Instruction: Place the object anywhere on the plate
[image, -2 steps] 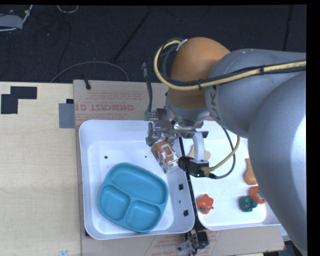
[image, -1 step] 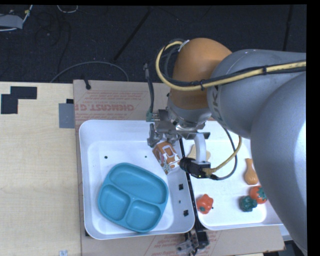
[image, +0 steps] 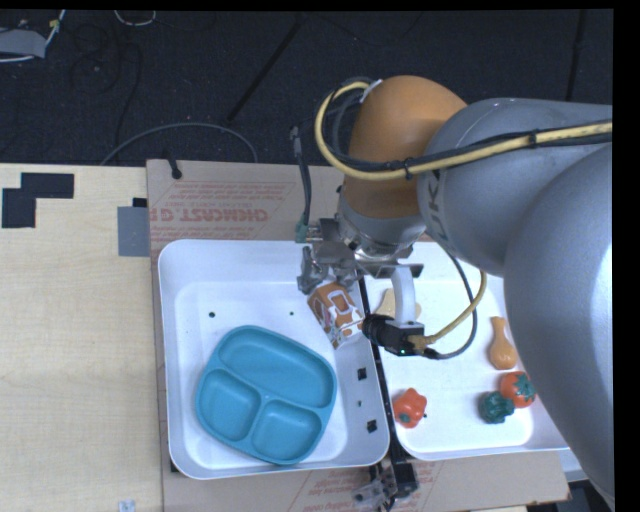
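An orange-and-white patterned packet (image: 336, 311) hangs pinched between the closed fingers of the gripper (image: 328, 285), just above the blue plate's (image: 264, 395) upper right edge; its print is unreadable.

Patterned packet (image: 336, 310) beside blue plate (image: 265, 393)

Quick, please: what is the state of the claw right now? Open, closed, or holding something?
Claw: shut on the orange-and-white patterned object, held above the left bin, just beyond the blue plate.
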